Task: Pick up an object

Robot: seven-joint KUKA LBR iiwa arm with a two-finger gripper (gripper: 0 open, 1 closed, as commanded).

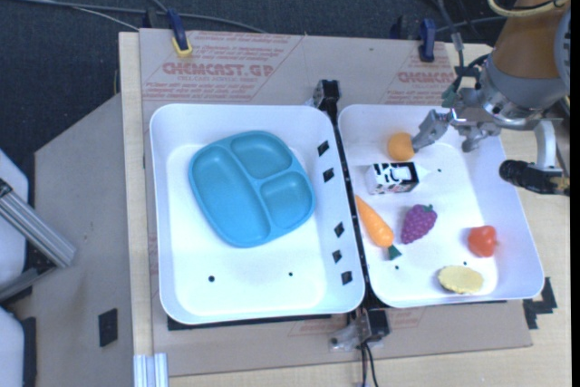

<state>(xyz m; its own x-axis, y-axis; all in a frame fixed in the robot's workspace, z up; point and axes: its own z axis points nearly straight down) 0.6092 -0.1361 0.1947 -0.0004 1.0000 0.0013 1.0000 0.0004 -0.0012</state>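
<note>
Gripper (pixel 450 130) is hovering over the right bin (pixel 517 222), fingers spread, holding nothing. Nearest target, a small orange ball (pixel 400 146), is sitting just beside one fingertip, above the black-and-white carton (pixel 395 178). Probably light, smooth, prone to rolling; pinching across its middle looks best.

Blue plate (pixel 252 188), purple grapes (pixel 418 223)
</note>
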